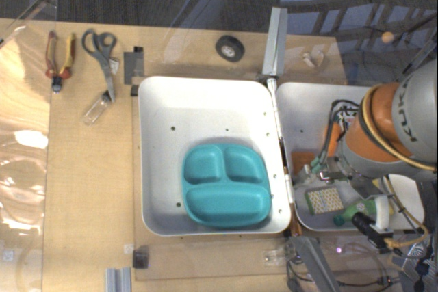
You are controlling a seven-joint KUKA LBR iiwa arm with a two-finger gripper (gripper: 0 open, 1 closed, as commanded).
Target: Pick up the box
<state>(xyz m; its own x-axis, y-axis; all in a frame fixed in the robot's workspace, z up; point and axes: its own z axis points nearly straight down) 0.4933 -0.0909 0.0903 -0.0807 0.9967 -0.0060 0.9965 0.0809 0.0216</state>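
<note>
Two bins: arm (400,130) is low over right bin (301,106), likely reaching for the box, but it hides the gripper, so grip state can't be told; teal tray (226,184) sits in left bin (171,106).

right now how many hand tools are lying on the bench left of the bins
2: red-handled pliers near the far left corner, and grey scissors just right of them.

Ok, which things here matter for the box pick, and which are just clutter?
Job: arm; right bin; patterned box beside the wrist, likely the target.
Lying about: teal tray in the left bin; scissors; pliers; tape roll; green item.
</note>
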